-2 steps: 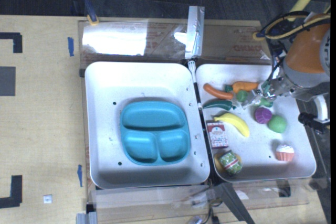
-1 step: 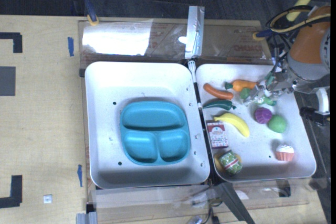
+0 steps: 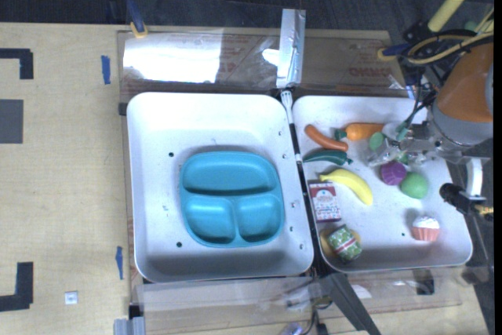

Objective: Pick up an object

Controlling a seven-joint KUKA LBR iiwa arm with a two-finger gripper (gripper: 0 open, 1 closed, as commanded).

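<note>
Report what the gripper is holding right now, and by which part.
Cannot be told: the gripper sits low among the toys beside the purple piece, nothing visibly between its fingers.

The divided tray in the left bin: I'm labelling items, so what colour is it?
The tray is plain light blue, seen clearly in the camera view.

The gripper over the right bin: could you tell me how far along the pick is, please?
Done: the gripper has reached the right bin, low among the toys beside the purple one. In hand: nothing visibly between its fingers. Left: grasping and lifting; the banana and cupcake lie untouched.
</note>
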